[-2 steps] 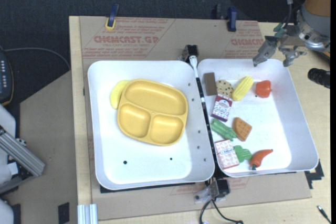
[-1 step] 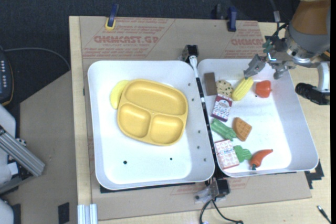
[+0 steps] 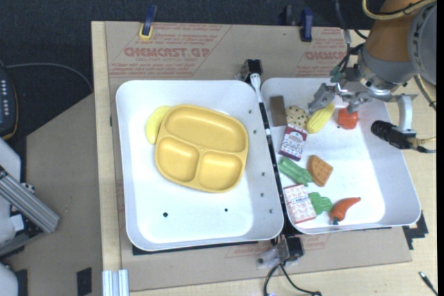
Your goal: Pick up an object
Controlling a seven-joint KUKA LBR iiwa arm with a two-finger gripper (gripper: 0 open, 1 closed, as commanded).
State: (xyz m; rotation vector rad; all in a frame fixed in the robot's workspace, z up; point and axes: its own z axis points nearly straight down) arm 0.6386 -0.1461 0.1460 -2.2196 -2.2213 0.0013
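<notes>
dark carpet surrounds a pale bench (image 3: 201, 45) carrying two shallow white bins side by side. left bin (image 3: 139, 170) holds a yellow divided tray (image 3: 201, 148) lying over a yellow banana (image 3: 154, 123). right bin (image 3: 399, 180) holds a corn cob (image 3: 320, 118), a red tomato (image 3: 347, 119), a cookie (image 3: 296, 114), two small cartons (image 3: 293, 143) (image 3: 298, 204), a green pepper (image 3: 295, 171), a waffle (image 3: 320, 170) and a red chili (image 3: 345, 206). the hand (image 3: 338, 98) hangs just above the corn and tomato; whether its fingers are apart or together i cannot tell.
</notes>
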